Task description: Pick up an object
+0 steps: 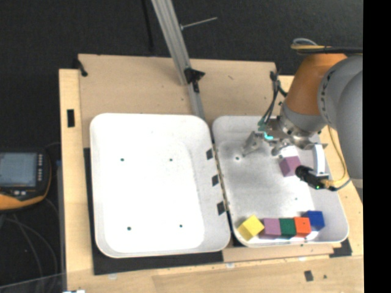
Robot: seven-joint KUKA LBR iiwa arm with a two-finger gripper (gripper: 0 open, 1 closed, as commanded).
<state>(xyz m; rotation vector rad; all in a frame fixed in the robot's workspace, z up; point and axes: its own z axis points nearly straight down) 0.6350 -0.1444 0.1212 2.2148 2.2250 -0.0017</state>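
The gripper [282,146] hangs over the far part of the right bin [256,188], under the orange-banded wrist. A pale purple block [289,164] sits just at its near side, right under the wrist and close against the finger hardware. Whether the block is between the fingers or only lying on the bin floor beside them, I cannot tell, and the state of the jaws cannot be made out either, since the wrist body covers them.

The purple block lies toward the near-right of the gripper's middle, touching or nearly touching it in this view. It looks squarish, tilted a little against the bin's edges, with no clear long axis, so it points no particular way.

The other candidates are well apart from the gripper, in a row along the near wall of the right bin: a yellow block [250,227] at the left end, turned cornerwise, then purple [271,227], green [288,227], orange [302,225] and blue [315,219] blocks. That row runs left to right, its members touching or almost so.

If the purple block is not yet held, the coming move likely needs only a small shift toward the near-right.
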